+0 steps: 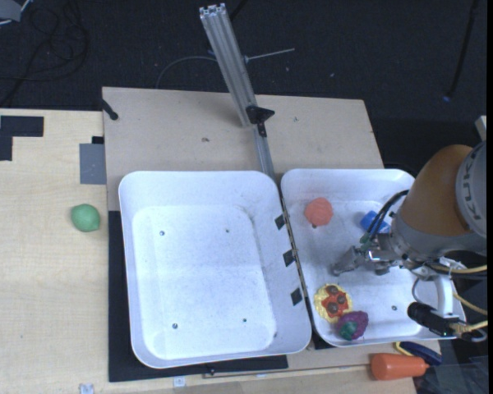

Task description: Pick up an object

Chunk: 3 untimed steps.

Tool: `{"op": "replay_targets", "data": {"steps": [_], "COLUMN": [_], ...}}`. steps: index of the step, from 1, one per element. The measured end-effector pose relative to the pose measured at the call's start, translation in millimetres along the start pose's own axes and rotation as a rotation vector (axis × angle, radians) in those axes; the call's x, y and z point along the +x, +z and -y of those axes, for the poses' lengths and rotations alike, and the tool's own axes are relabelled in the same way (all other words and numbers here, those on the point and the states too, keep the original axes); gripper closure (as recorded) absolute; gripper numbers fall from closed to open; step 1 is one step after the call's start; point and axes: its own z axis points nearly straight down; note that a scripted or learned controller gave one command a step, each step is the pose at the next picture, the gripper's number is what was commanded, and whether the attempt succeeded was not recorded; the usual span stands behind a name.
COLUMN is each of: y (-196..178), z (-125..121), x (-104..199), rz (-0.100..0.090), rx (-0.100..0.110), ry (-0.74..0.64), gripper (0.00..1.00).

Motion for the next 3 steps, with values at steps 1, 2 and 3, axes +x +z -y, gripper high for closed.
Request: {"op": "replay_targets", "data": {"steps": [1,2,3], "y": [-11.8,-56.8,-103.5], "z": [-0.5,-0.9,-10.2], "x": [-1.1,-9.5,-7.9], "rz": [0.000,0.001,0.001], "rx": [-0.003,-0.002,-0.004], "ry": [0.003,0.002,0.001], "gripper": [1.00,1.00,1.00]}}
